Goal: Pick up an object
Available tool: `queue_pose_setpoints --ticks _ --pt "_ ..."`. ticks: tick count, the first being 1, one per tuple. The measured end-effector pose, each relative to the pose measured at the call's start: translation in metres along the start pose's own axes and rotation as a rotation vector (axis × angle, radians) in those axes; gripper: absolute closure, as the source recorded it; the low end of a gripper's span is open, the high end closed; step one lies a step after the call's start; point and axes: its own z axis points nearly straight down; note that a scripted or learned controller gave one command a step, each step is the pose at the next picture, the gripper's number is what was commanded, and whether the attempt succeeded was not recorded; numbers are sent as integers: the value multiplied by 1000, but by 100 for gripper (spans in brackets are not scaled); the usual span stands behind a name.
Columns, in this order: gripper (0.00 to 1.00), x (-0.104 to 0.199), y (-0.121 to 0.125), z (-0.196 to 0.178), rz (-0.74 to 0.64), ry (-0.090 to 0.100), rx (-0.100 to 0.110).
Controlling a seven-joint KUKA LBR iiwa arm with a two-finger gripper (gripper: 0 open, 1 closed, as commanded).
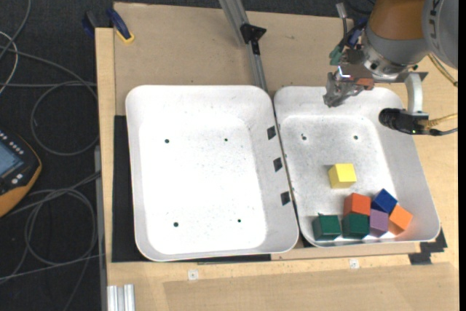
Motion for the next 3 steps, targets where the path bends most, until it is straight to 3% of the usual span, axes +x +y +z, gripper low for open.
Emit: queue_pose_setpoints --ticks 1,3 --pt "100 46 -30 6 1 0 3" --pt "100 141 -65 -9 -1 0 1"
